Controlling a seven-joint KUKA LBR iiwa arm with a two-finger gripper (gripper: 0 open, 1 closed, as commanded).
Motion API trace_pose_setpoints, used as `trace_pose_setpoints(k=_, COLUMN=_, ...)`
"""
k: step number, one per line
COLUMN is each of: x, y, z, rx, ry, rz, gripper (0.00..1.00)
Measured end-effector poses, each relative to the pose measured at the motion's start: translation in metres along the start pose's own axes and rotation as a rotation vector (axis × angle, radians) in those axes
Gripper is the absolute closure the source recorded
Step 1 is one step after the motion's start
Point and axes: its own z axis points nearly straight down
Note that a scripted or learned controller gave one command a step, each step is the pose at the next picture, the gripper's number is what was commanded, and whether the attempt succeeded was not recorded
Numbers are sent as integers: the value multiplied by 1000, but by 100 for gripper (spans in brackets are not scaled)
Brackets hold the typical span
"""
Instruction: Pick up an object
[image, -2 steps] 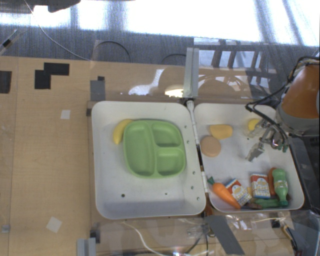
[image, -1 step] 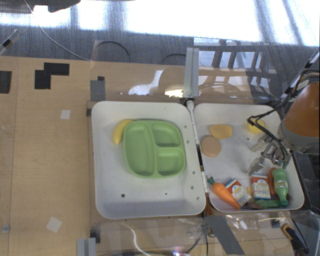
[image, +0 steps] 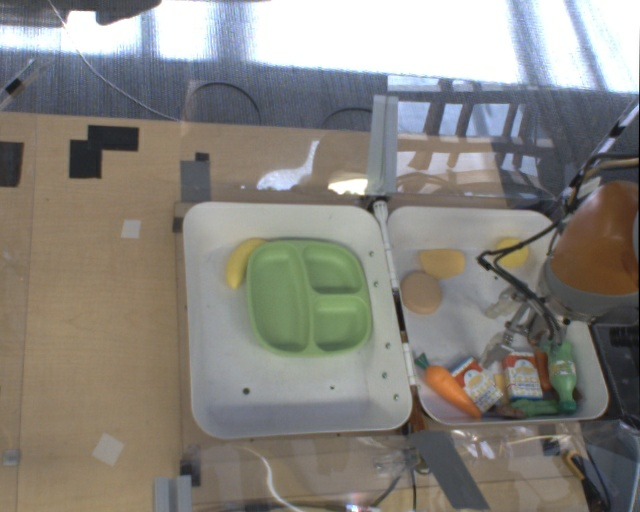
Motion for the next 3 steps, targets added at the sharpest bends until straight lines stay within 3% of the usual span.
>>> trace_pose_setpoints(k=1, x=66, y=56, z=-2, rx=-3, ry=-9, rz=88, gripper=0)
trace_pose_setpoints(k=2, x=-7, y=33, z=-123, rx=-1, ry=-5, rz=131, gripper=0)
trace_pose_setpoints(k=3, x=-1, y=55, z=-6, rx=1, ry=6, rz=117, gripper=0)
